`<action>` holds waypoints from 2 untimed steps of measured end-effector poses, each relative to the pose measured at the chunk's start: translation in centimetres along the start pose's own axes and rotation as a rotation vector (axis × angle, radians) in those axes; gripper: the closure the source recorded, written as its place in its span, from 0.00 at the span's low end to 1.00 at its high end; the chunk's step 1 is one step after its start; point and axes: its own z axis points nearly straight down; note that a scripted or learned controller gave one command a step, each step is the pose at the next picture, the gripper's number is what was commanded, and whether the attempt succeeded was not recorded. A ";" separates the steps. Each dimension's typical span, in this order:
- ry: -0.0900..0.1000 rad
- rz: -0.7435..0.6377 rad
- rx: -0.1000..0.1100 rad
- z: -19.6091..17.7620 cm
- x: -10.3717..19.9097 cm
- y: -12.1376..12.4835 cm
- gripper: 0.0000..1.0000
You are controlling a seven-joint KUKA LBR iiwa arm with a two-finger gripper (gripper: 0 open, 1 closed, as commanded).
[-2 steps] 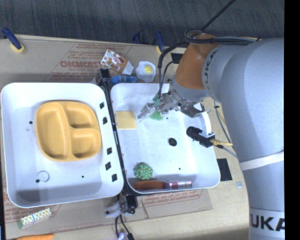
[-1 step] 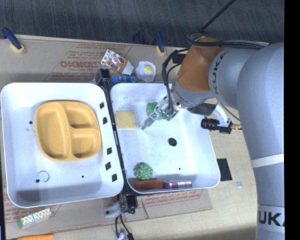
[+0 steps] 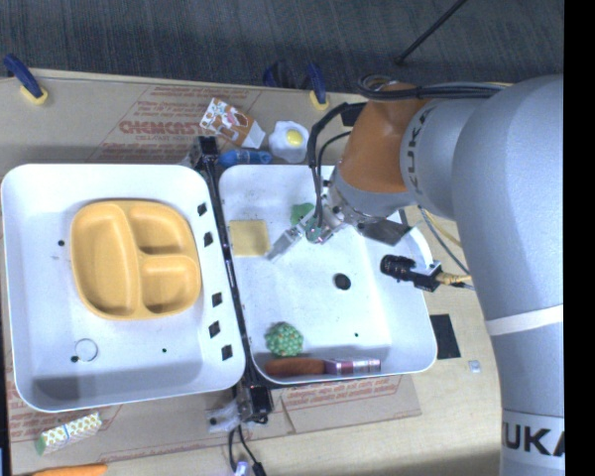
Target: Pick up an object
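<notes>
Two white bins sit side by side. The left bin (image 3: 20,266) holds one yellow tray (image 3: 134,258). The right bin (image 3: 407,340) holds one tan square (image 3: 248,236), one green ball (image 3: 285,339), one red pen (image 3: 322,367) and one green scrap (image 3: 301,212). The gripper (image 3: 302,234) hangs over the right bin's far end, just beside the square, nothing visibly held; its grip state I cannot tell.

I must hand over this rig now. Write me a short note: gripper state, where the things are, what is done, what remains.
Gripper: low in the right bin, between the yellow square block and a small green piece; nothing visibly held, whether open or shut is unclear.
Right bin also: green ball, reddish stick along the near wall.
Left bin: yellow divided tray.
Done: nothing lifted.
Left: grasp and lift one object.
</notes>
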 end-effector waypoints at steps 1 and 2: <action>-0.003 0.159 -0.002 0.0 -1.3 -0.1 0.00; -0.001 0.140 0.000 0.0 0.3 -5.1 0.00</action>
